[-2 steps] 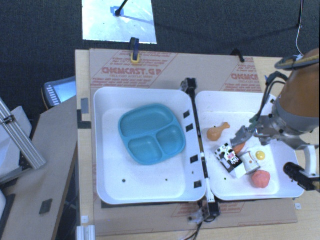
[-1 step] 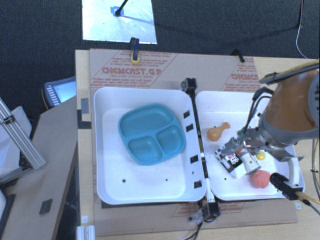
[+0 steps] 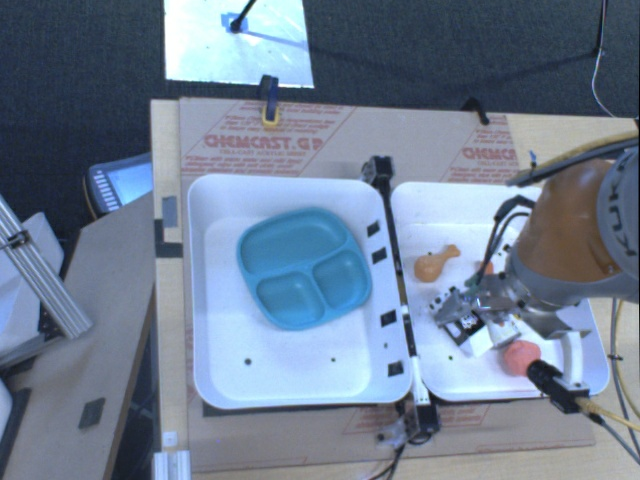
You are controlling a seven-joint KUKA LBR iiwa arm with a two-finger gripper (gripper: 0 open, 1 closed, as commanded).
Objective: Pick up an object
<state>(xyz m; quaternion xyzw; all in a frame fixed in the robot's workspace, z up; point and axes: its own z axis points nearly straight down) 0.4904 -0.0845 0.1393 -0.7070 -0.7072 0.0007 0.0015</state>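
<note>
Two shallow white bins are being borne side by side on the bench, and the gripper (image 3: 458,313) is being held low over the right bin (image 3: 450,383), near its middle. Well off to the gripper's left, across the black divider strip (image 3: 392,268) between the bins, a blue sectioned plate (image 3: 303,266) is lying in the left bin (image 3: 215,298). Nothing is seen standing between the gripper and the things in the right bin; only the grey wrist and the orange band (image 3: 568,223) are covering the bin floor to the gripper's right.

A small orange pear-shaped object (image 3: 436,262) is lying just beyond the gripper, toward the far wall and a little to its left, apart from it. A pinkish-red ball (image 3: 519,357) is resting just beside the gripper on its right, toward the near wall, close under the wrist. A small white block (image 3: 478,343) is seen at the gripper's near side.

How far the gripper is opened, and whether anything is held in it, cannot be told.
</note>
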